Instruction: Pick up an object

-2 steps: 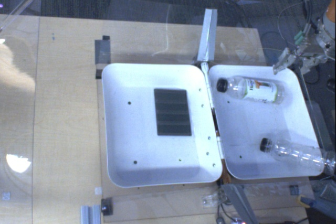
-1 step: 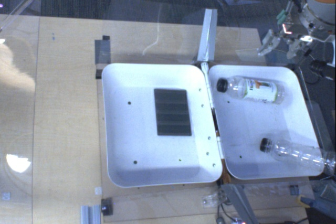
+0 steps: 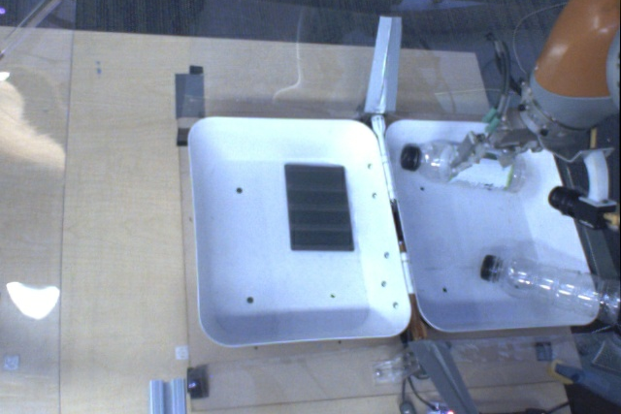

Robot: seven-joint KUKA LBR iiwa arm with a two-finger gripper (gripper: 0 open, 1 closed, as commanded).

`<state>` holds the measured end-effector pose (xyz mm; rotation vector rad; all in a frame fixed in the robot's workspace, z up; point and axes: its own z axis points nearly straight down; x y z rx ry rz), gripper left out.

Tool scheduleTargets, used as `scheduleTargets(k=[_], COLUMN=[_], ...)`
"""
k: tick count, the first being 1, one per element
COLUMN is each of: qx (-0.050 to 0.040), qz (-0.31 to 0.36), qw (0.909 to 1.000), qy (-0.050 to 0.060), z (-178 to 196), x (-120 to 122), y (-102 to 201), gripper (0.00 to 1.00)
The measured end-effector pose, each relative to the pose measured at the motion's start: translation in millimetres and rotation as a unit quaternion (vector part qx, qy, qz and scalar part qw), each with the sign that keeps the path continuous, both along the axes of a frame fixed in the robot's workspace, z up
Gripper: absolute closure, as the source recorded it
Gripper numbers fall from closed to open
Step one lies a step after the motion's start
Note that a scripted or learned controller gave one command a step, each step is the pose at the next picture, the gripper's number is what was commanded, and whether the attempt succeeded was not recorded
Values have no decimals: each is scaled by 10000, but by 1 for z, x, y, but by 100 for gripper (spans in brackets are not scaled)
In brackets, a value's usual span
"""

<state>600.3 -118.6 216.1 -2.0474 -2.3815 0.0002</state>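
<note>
A grey arm with an orange band is reaching over the right bin (image 3: 441, 305) on a pale wooden tabletop (image 3: 116, 238). Its pincer (image 3: 485, 146) is hovering at the bin's far edge, right at a clear plastic bottle (image 3: 441, 160) — the bottle's long axis is running left-right, black cap pointing toward the left bin (image 3: 218, 208). Whether the pincer is apart or clamped is impossible to tell. A second clear bottle (image 3: 543, 278) is lying near the bin's near-right corner.
</note>
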Motion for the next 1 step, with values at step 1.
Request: scheduleTargets(k=[1], qx=[-2], qz=[158], qw=[9999], qy=[-10], z=[-31], x=[-42], y=[-34], gripper=[0])
